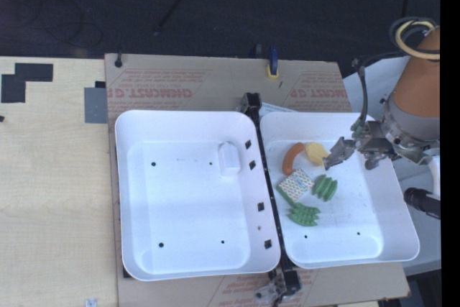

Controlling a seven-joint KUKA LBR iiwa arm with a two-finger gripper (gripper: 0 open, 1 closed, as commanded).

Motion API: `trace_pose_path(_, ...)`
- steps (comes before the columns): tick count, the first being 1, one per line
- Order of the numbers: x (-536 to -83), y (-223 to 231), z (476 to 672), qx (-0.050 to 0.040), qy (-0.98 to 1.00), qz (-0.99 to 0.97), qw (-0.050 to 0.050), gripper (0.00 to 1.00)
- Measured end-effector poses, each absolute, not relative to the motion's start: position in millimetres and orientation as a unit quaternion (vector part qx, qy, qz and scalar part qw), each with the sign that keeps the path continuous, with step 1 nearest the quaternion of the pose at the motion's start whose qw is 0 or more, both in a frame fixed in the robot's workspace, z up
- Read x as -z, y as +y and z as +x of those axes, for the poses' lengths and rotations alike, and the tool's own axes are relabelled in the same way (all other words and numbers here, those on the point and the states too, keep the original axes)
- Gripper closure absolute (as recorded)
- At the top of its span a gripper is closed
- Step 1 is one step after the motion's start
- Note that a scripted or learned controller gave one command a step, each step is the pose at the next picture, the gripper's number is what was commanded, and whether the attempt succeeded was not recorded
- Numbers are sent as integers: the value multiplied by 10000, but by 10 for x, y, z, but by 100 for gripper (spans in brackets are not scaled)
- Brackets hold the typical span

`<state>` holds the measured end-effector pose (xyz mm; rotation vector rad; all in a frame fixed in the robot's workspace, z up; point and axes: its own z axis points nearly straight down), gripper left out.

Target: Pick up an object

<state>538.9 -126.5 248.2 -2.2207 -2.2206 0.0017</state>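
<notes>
Your grey arm with its orange band reaches in from the right, and the gripper point(343, 152) hangs over the right-hand shallow white bin point(392, 244); its two dark fingers stand spread apart, with nothing between them.

Just off the gripper's tip, toward the bin divider, lies a small rounded yellow item point(315, 151), touching a curved orange piece point(291, 157) on its far side. Below the gripper, toward the near rim, sits a ribbed dark-green lump point(325, 188), and beside it a small flat card patterned in green and white point(295, 185). Farther down from the gripper rests a second green piece, knobbly and elongated point(304, 215).

Well away from the gripper, across the divider, the left-hand shallow white bin point(136, 241) holds a pale, nearly white rounded object point(228, 157) near its upper right corner. Both bins stand side by side on the brown cardboard-covered surface point(180, 83).
</notes>
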Motion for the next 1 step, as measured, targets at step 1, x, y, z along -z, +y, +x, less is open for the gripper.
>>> trace_pose_path(1,-1143,-1858,5734,-30,-7066,-7076,30,0)
